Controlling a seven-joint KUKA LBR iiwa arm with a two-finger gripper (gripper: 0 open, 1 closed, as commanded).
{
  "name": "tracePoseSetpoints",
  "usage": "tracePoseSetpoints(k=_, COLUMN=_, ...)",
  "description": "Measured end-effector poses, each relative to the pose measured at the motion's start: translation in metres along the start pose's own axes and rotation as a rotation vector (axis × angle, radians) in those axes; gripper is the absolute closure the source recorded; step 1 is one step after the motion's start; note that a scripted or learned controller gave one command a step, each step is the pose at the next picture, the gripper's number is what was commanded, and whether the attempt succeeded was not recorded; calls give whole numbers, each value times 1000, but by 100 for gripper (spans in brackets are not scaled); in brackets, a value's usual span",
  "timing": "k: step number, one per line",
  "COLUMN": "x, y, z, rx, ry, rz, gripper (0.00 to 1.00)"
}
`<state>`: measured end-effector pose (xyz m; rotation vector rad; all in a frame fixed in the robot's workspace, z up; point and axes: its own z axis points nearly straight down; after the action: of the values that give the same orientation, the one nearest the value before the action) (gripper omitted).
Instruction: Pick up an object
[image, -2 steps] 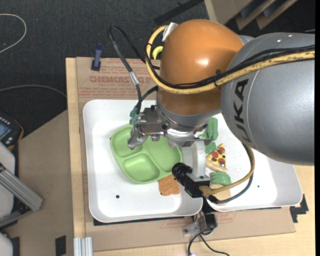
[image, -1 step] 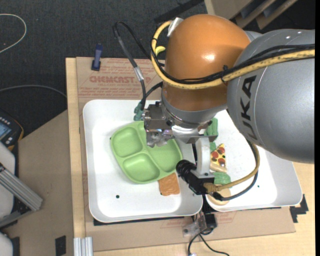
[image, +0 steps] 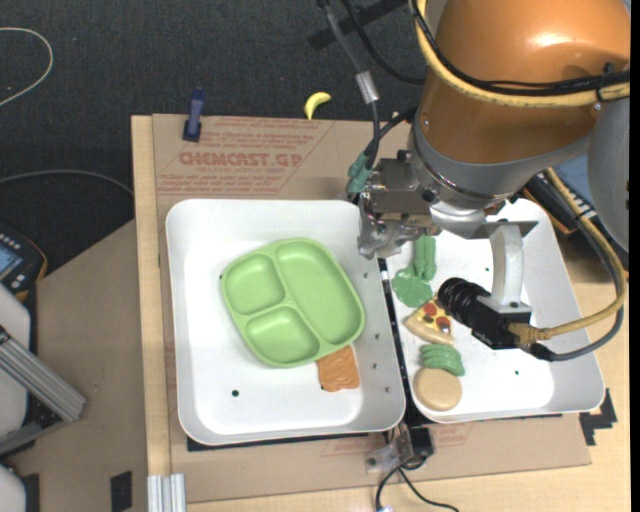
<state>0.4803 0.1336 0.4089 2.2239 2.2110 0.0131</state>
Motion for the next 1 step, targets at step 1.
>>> tracePoseSetpoints(k=1, x=4, y=0, z=-6, rx=6, ry=-2, rz=-7, gripper=100)
